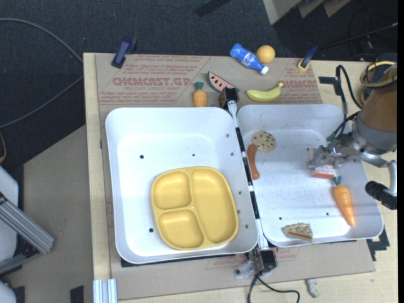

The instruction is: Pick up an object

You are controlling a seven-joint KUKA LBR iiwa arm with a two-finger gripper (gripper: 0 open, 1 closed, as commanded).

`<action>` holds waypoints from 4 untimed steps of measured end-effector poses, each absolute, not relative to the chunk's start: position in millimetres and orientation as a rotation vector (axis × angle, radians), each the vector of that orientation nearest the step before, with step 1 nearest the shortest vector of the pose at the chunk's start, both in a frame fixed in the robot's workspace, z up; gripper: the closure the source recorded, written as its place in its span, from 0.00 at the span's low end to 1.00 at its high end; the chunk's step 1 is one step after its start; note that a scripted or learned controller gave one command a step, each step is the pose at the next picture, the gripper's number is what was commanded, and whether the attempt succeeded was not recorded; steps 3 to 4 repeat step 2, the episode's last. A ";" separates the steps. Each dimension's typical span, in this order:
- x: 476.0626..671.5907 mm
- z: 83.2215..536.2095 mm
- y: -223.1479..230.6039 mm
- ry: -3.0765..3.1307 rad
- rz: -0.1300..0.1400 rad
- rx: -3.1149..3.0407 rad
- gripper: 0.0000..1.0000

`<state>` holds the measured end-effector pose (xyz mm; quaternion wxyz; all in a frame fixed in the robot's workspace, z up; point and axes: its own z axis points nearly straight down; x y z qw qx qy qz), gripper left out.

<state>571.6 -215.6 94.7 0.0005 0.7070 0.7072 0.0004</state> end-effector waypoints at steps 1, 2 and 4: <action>619.0 146.3 -129.6 2.223 0.006 2.216 1.00; 585.4 239.7 -66.3 2.222 0.004 2.218 1.00; 585.4 239.7 -66.3 2.222 0.004 2.218 1.00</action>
